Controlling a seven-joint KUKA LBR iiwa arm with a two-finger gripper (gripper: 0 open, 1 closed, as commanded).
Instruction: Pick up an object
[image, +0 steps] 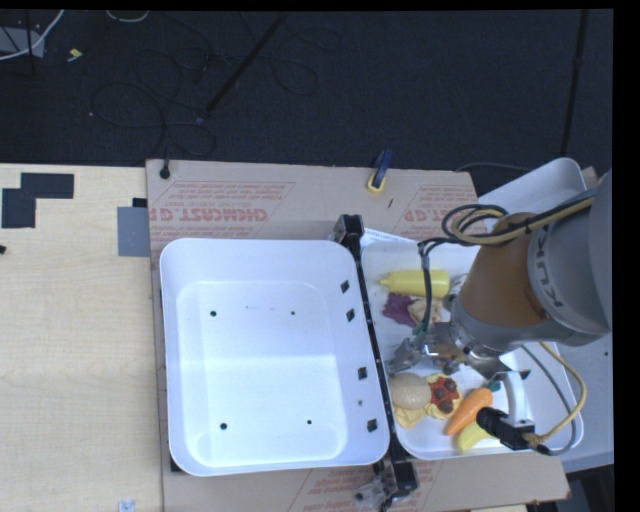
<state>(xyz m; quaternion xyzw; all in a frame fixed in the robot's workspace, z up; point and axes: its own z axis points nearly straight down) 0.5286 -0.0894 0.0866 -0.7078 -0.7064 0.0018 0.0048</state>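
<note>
Left bin lying white and bare-floored, a few dark dots on its bottom. Right bin holding a heap of toy food, much of it hidden under the arm reaching in from the right edge. Sitting near the far edge of that bin: a yellow corn cob, with a purple piece just beside it toward the middle. Resting by the near left corner: a pale, rounded lump, touching a red and yellow item. Lying next to that, along the near edge: an orange carrot, tilted, with a small yellow piece at its lower end. Gripper hanging low over the bin's middle, just above the pale lump; metal fingers seemingly spread apart, though blurred and hard to make out, with nothing visibly clamped between them.
</note>
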